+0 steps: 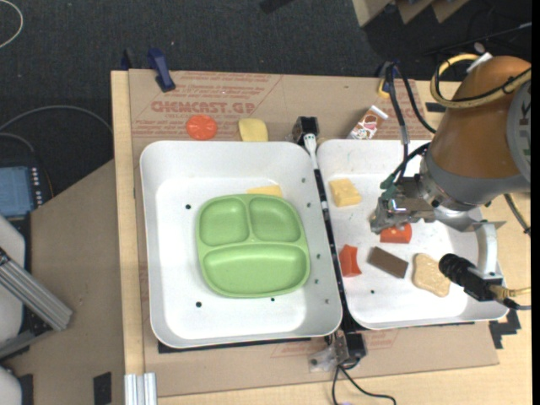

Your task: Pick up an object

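The gripper (390, 223) hangs low in the right bin (371, 310), just beside a small red block (396, 234), so it should center over the block before closing, not clip its edge

Red block (396, 234) under the gripper (389, 218); brown slab (388, 262) below; green divided plate (252, 246) far left.

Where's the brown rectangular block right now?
In the camera view, the brown block lies in the right bin, between the orange-red piece and the toast-shaped piece, just below the gripper.
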Tool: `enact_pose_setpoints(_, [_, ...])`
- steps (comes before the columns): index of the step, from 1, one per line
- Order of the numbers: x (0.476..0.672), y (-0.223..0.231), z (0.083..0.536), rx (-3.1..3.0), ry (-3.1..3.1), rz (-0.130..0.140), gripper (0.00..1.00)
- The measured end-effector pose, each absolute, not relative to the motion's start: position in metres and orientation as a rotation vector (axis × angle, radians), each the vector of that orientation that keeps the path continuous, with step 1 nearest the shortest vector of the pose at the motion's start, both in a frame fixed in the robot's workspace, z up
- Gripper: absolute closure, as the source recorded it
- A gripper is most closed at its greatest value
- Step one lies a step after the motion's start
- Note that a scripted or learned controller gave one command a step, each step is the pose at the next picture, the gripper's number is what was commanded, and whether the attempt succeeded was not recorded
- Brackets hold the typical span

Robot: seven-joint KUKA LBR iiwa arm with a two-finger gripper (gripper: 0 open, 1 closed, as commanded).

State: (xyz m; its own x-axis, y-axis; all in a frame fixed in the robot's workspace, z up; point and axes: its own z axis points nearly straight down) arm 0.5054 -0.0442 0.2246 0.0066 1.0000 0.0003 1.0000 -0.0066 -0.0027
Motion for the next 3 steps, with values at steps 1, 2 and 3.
enact_pose_setpoints(1, [0.555,-0.075,0.266,-2.229,-2.226,-0.006,1.00])
enact_pose_setpoints(2, [0.554,-0.040,0.223,-2.214,-2.220,0.005,1.00])
enact_pose_setpoints(3, [0.528,0.022,0.252,-2.211,-2.226,-0.002,1.00])
